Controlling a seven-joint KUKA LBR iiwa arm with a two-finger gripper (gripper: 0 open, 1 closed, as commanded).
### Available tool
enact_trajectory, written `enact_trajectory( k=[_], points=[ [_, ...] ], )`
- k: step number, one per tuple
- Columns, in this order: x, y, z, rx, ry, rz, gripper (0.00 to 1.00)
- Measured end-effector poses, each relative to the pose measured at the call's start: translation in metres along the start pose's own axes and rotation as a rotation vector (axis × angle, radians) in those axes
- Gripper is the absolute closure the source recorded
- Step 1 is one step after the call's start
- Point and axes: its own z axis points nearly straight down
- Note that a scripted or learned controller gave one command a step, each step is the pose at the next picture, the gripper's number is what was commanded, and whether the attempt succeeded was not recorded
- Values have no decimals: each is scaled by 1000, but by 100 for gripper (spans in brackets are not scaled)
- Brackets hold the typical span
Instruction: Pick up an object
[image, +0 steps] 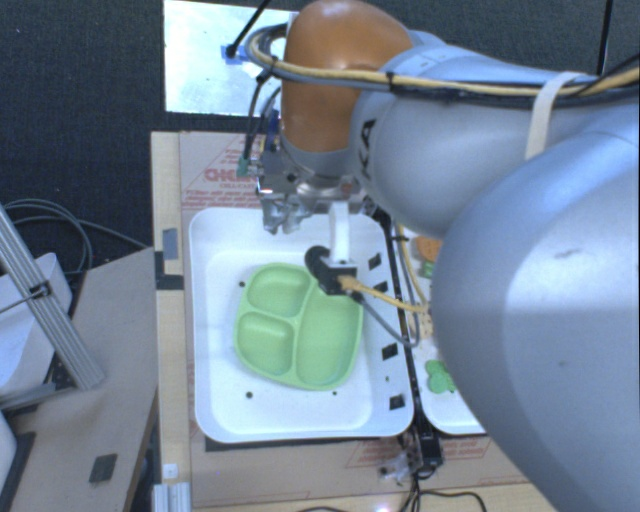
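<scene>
Pale-green three-compartment plastic plate lies in view-left shallow white bin | gripper over bin's far rim, grip state unreadable | view-right white bin mostly hidden by grey arm

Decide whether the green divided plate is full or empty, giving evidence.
Empty: the green plate lies flat in the white bin, its three compartments showing bare green.

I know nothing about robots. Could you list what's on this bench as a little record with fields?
left bin: white, shallow, holds the green plate
green plate: three compartments, lying flat, nothing in them
arm: grey with orange band, reaching from the right, tip above left bin's far side
right bin: mostly hidden by arm; small green item and orange item peeking out
</scene>
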Motion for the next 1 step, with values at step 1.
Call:
enact_trajectory(
  k=[1],
  points=[
    [-1, -3, 6, 11, -3, 1, 0]
  ],
)
